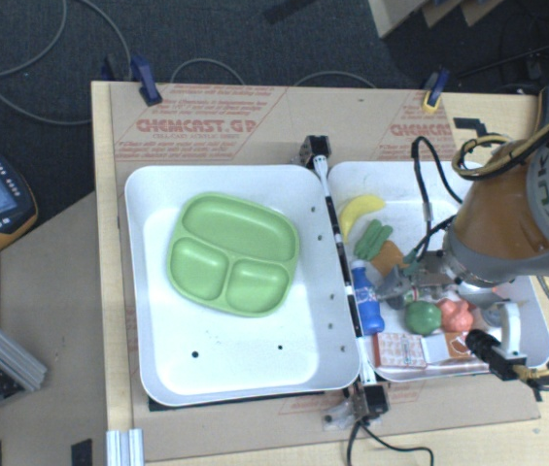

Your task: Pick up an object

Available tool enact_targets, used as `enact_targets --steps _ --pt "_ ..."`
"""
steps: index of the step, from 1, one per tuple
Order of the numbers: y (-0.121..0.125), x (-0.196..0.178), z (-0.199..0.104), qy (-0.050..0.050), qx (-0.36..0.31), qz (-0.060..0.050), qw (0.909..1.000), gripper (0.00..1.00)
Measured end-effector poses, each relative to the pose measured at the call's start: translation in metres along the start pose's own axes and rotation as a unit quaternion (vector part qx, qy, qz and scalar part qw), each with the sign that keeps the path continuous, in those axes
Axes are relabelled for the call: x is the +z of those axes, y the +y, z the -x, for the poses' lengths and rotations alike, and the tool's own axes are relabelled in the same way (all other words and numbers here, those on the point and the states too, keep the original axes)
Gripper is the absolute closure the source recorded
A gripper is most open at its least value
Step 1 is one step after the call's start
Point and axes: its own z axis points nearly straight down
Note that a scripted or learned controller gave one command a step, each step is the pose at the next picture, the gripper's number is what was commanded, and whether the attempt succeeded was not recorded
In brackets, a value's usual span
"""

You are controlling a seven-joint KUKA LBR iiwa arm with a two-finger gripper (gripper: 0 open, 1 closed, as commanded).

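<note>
The right bin [536, 343] holds several small items. A yellow banana [360, 209] lies near its far left, with a green pepper-like piece [372, 237] and an orange piece [387, 256] just below it. A blue bottle [364, 299] lies along the left wall. A green ball [422, 316], a pink-red toy [458, 316] and a flat printed packet [402, 350] sit at the near side. My gripper [408, 284] is low in this bin, just above the green ball and right of the blue bottle. The wrist hides what lies under it.
The left bin [148, 260] carries a light green divided plate [233, 254]. A black divider rail [340, 260] runs between the bins. The arm [507, 221] with its orange band covers the right bin's right half. Cables trail by the bin's near right corner.
</note>
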Motion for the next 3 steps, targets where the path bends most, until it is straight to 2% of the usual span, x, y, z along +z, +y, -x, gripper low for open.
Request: enact_targets --steps 1,2,3 --pt "-0.021 0.014 0.007 0.000 0.001 -0.001 1.0000 0.00" --pt "-0.021 0.004 0.003 0.003 -0.002 -0.002 1.0000 1.00" --pt "0.043 -0.086 -0.068 0.005 -0.004 -0.003 1.0000 1.00"
